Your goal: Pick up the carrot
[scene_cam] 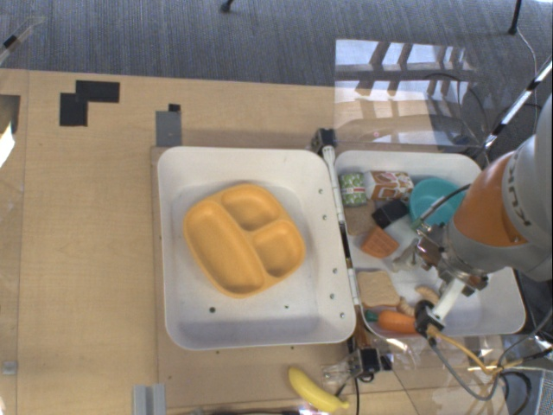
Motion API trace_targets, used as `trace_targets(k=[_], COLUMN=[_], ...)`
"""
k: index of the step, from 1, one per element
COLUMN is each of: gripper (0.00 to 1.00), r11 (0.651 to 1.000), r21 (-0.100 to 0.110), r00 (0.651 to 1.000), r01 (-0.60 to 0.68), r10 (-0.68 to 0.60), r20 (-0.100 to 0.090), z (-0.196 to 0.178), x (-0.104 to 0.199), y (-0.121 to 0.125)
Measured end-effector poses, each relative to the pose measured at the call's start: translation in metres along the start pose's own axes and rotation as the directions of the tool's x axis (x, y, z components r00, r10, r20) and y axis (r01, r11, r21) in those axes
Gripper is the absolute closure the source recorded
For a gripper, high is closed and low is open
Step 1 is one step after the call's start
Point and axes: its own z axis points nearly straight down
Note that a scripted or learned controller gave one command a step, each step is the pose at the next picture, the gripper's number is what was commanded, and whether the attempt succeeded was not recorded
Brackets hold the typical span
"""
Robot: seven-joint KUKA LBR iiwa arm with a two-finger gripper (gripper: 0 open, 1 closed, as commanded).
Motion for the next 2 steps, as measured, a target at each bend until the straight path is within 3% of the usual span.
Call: trace_targets(k=[1,2], gripper=[0.0,0.0], r11=[1.0,0.942], r21=[0.0,-0.001], r00=[1.0,0.942], r01=[0.0,-0.337], r10=[0.0,0.337], r20=[0.0,-0.001], z=[0.0,0.0003], x=[-0.0001,-0.0051], y=[0.0,0.0037])
